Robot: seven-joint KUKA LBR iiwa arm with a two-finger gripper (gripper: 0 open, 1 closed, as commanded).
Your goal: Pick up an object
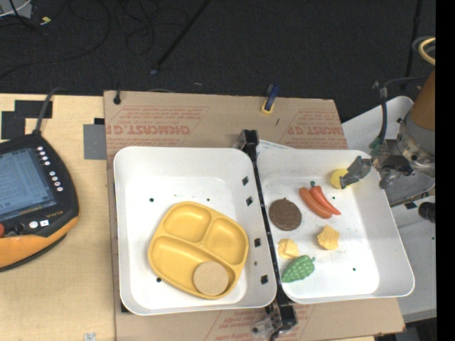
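Yellow toy piece [339, 177] lying at right bin's [398, 275] upper right, just beside fingers [355, 170] of gripper [371, 168]. Fingers spread apart, holding nothing. Nothing lifted yet; closing and raising remain.

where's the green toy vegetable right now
The green toy vegetable lies in the right bin, near its front edge, just below a small yellow piece.

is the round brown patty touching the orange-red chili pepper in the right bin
Apart. The camera view shows a strip of white bin floor between the round brown patty and the orange-red chili pepper.
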